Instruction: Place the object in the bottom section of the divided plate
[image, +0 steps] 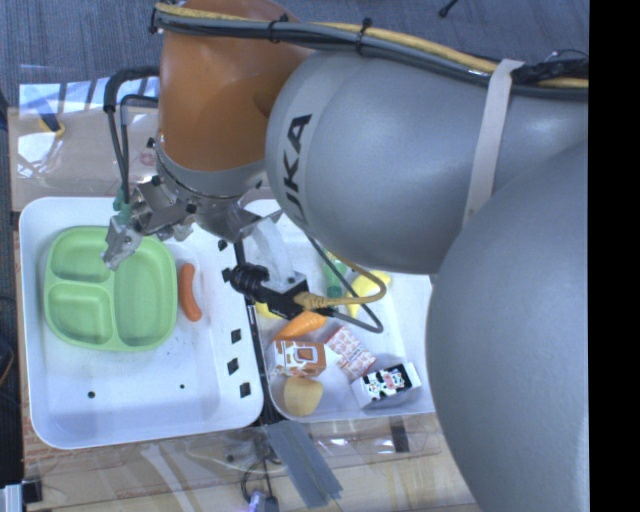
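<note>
Noted the grey arm (400, 150) sprawled over most of the bench, reaching in across the right bin (412, 320) toward the left bin (120, 420). Found the green divided plate (100, 300) lying in the left bin, all its sections bare. Judged the task not yet done, with the placing itself left to do. Took the orange sausage (188, 292) for the likely object. Saw it flat on the bin floor just beside the plate's right rim, outside every section. Spotted the gripper (115, 248) over the plate's upper right edge, near the sausage but apart from it. Could not tell how far open it was, nor whether it held anything: too small and too cluttered there.
</note>
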